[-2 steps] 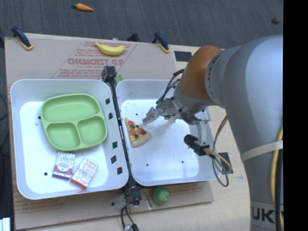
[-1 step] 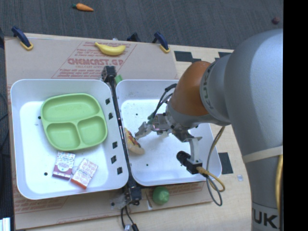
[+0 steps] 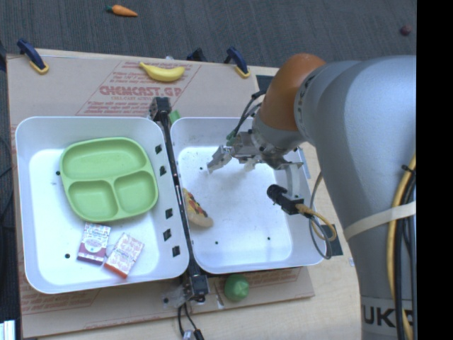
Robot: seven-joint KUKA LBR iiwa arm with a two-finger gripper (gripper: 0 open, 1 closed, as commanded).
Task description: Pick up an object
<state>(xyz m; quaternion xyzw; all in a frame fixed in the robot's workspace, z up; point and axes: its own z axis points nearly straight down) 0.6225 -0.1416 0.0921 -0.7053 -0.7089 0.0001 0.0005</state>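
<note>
White bins [image 3: 28, 211] two, packets [image 3: 94, 243] two, tray [image 3: 107, 176] one

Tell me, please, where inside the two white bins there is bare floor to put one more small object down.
Right bin: bare floor in the middle and near side, bordered by the food item at the divider and the gripper above the far part. Left bin: crowded by the green tray and two small packets; bare strips remain along the left wall and near-right corner.
</note>
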